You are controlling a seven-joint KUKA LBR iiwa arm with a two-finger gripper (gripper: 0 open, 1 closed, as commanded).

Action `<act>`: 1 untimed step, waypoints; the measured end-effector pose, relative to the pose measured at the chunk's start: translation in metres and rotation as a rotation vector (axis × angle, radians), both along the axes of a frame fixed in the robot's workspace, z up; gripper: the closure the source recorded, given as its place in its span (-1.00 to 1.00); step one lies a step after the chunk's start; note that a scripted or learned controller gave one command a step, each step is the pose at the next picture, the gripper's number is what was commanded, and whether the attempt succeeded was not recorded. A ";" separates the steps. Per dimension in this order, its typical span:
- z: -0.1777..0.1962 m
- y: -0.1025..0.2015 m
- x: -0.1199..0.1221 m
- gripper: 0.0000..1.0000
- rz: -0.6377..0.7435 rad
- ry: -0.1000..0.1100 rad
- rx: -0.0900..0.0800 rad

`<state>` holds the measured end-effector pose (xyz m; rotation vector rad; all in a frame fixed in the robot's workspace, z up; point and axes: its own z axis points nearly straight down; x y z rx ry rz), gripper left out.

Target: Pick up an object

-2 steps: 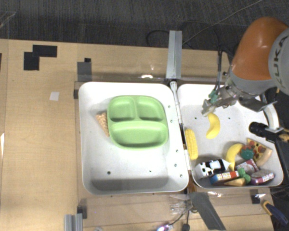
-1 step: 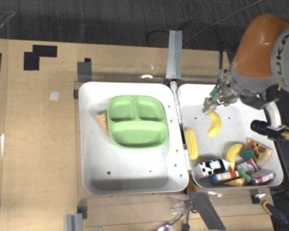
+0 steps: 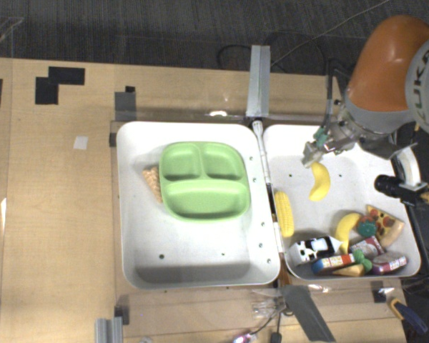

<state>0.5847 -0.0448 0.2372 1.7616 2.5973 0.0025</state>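
Note:
My gripper [image 3: 316, 153] hangs over the upper middle of the right bin [image 3: 293, 143], just above the top end of a yellow banana [image 3: 319, 182]. The banana lies on the bin floor and touches or nearly touches the fingertips; nothing shows between the fingers. A yellow corn cob [image 3: 284, 214] lies along the bin's left wall. A cluster in the lower right corner holds a black-and-white toy [image 3: 313, 248], a yellow fruit [image 3: 347, 226], a pizza slice [image 3: 385, 224] and several packets.
The left bin [image 3: 136, 191] holds a green divided tray [image 3: 203, 179] with a waffle-like piece [image 3: 152, 183] tucked at its left edge. A metal divider post [image 3: 259, 84] stands between the bins. The arm's orange band and grey wrist fill the upper right.

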 end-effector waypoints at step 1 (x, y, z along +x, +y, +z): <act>-0.039 -0.001 -0.001 1.00 -0.102 0.004 0.001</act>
